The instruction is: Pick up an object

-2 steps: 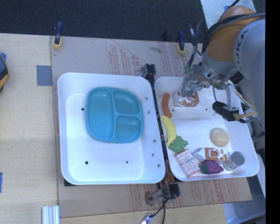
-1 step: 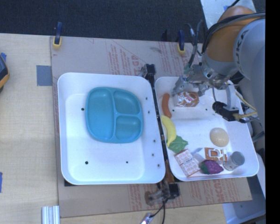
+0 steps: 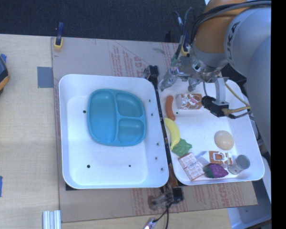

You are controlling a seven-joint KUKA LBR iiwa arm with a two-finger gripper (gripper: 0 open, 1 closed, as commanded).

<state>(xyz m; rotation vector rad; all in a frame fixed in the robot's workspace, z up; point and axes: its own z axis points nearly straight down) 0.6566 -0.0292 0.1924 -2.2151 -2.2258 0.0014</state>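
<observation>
The right bin (image 3: 253, 142) holds a scatter of small toy food, any piece of which would serve the task. Nearest the gripper (image 3: 181, 81) lies a small printed packet (image 3: 188, 101), flat on the bin floor at the far end; it looks light and thin, so it would likely need pinching across its short edges and could slide on the smooth plastic. Just left of it a reddish sausage (image 3: 169, 107) lies along the bin wall, and below that a yellow banana (image 3: 172, 132) touches a green leafy piece (image 3: 182, 147). Both long pieces look like light, stiff plastic, best taken across their narrow middle, though the wall crowds them. The pale round egg-like piece (image 3: 224, 140) sits apart in open floor but is smooth and may slip out. Near the front edge lie two more cartons (image 3: 191, 166), a purple grape cluster (image 3: 216, 171) and a small grey can (image 3: 240, 163). The gripper hangs over the far left corner of the bin; its fingers seem spread apart and hold nothing. The left bin (image 3: 71, 128) carries a blue divided plate (image 3: 117, 117).
</observation>
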